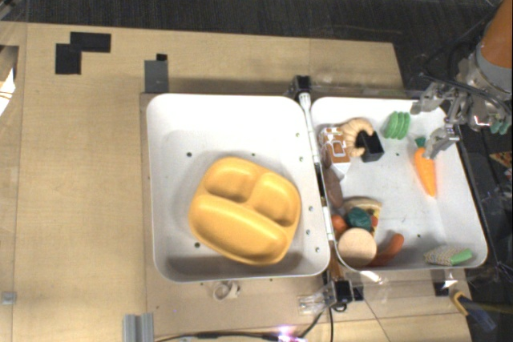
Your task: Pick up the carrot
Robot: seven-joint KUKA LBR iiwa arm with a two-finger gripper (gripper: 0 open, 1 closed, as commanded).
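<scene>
While hovering at the right bin's (pixel 473 212) far right corner, end effector (pixel 446 124) poised over the carrot's leafy tip, presumably lining up a top-down grab. Carrot (pixel 426 171) flat on the bin floor near the right wall, pointing toward the camera, just below the end effector, apart from the toy clutter by the divider. Grip state: honestly can't tell, nothing visibly clamped.

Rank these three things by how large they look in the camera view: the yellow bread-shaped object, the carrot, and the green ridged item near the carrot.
1. Yellow bread-shaped object, by far the largest, in the left bin.
2. Carrot, long and thin, in the right bin.
3. Green ridged item, a little smaller than the carrot; these two look close in size.
</scene>
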